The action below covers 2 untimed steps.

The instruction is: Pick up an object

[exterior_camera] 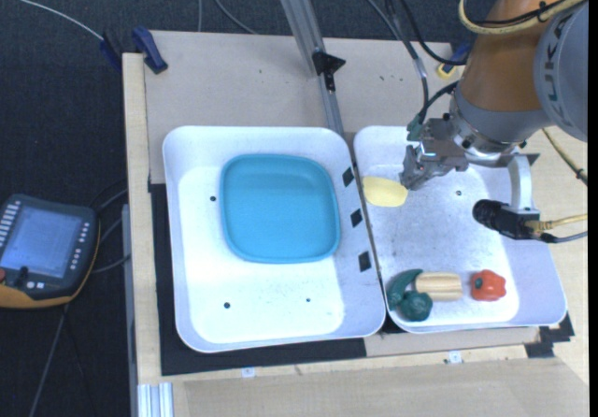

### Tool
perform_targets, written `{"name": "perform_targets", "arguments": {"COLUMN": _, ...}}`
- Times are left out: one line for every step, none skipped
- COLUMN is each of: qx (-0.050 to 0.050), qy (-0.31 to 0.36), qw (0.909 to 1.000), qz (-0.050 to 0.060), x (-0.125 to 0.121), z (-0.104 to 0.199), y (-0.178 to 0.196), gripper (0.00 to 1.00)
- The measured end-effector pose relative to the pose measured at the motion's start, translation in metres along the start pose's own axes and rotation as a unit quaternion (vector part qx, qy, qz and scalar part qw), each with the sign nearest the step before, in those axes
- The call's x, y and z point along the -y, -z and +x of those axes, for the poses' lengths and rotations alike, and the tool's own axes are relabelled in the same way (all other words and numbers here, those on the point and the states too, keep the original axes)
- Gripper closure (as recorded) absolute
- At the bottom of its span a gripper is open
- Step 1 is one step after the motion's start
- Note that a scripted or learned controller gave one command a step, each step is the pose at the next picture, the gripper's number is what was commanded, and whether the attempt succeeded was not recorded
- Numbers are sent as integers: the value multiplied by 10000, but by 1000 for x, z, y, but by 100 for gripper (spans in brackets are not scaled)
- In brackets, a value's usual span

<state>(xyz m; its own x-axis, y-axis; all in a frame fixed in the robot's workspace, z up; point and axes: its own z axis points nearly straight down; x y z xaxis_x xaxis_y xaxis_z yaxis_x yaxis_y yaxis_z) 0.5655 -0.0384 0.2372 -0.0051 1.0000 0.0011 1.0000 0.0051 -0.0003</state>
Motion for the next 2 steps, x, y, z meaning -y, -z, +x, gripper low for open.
{"name": "perform_targets", "arguments": {"qx": 5, "qy": -7, "qw": 10000, "qz": -2, "x": -23, "z": 45, "y": -7, "gripper": 100}}
{"name": "perform_targets", "arguments": {"qx": -2, "qy": -1, "qw": 10000, "qz": -8, "x": -33, "z": 96, "y": 5, "gripper": 100}}
